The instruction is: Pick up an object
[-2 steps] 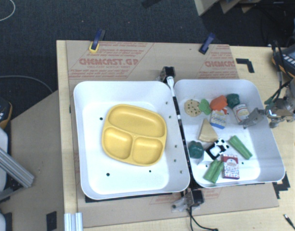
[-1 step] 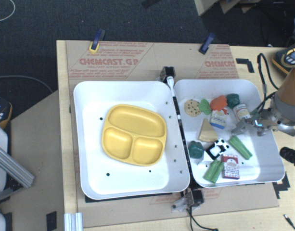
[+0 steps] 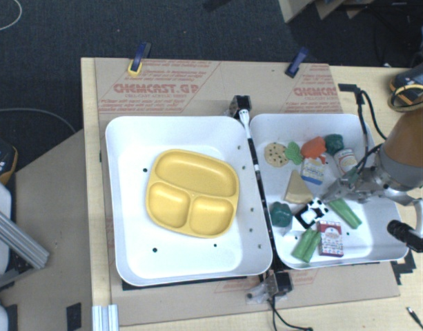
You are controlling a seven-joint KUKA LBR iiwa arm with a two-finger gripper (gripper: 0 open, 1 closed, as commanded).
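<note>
Nearest the camera, in the right bin (image 3: 377, 255), a red carton (image 3: 331, 240) lies by the front wall, and a green bottle-like piece (image 3: 306, 245) lies tilted just to its left. A little farther in sits a black-and-white checkered block (image 3: 312, 212), with a dark teal lump (image 3: 281, 215) beside it toward the bin's left wall and a second green stick (image 3: 344, 212) on its other side.

The left bin (image 3: 128, 205) carries a yellow divided plate (image 3: 192, 192) (three compartments, lying a bit askew) around its middle.

The arm comes in over the right bin's right edge, and the gripper (image 3: 335, 188) hangs low above the middle of that bin, close over the checkered block and the green stick. Whether its tips are spread or pressed together cannot be told from here; nothing is seen pinched in them.

Farther back lie a tan wedge (image 3: 298, 187), a blue-and-white packet (image 3: 312, 172) and a small white jar (image 3: 345, 160). Toward the far wall sit a spotted cookie (image 3: 275, 154), a green leaf-shaped piece (image 3: 294, 152), an orange-red object (image 3: 313, 147) and a dark green lump (image 3: 334, 143).
</note>
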